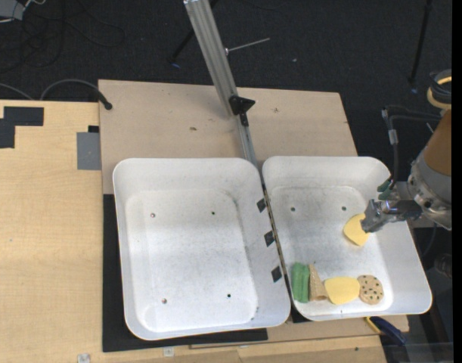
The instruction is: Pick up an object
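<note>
Fingers [376, 219]: poised at the upper edge of a yellow piece [356, 232] near the right bin's [321, 169] right edge; whether they are spread or closed, or grip the piece, cannot be told.

Yellow piece: appears to lie on the bin floor, partly under the tool, the likely pick target.

Near edge of right bin, in a row: green piece [300, 281], tan wedge [316, 283], yellow disc [341, 290], cookie [370, 289], touching, apparently gathered along the near wall.

Left bin [140, 174]: beside the right bin on the surface [41, 225].
</note>
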Tool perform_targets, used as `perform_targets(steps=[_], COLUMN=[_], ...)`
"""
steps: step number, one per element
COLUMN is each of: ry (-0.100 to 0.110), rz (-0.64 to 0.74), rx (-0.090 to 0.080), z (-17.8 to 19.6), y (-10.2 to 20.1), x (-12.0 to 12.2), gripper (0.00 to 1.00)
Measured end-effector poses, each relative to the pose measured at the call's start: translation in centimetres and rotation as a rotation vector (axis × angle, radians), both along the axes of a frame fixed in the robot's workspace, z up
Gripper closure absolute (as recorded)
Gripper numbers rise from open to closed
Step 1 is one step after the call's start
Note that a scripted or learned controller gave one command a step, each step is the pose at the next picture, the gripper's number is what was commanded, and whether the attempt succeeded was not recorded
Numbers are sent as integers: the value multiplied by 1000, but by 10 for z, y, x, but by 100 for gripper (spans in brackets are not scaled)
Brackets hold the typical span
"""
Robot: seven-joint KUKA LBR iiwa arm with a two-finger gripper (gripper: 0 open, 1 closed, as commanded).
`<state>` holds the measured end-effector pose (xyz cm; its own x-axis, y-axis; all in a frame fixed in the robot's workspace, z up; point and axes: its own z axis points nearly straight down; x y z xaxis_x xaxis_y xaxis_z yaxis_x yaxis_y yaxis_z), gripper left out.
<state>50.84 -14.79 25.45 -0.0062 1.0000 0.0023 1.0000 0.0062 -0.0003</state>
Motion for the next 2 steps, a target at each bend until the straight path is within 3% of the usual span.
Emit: perform_targets(steps=[2], ry=[3], rz=[-1], rx=[0], z=[-13], y=[108], x=[24], gripper=[100])
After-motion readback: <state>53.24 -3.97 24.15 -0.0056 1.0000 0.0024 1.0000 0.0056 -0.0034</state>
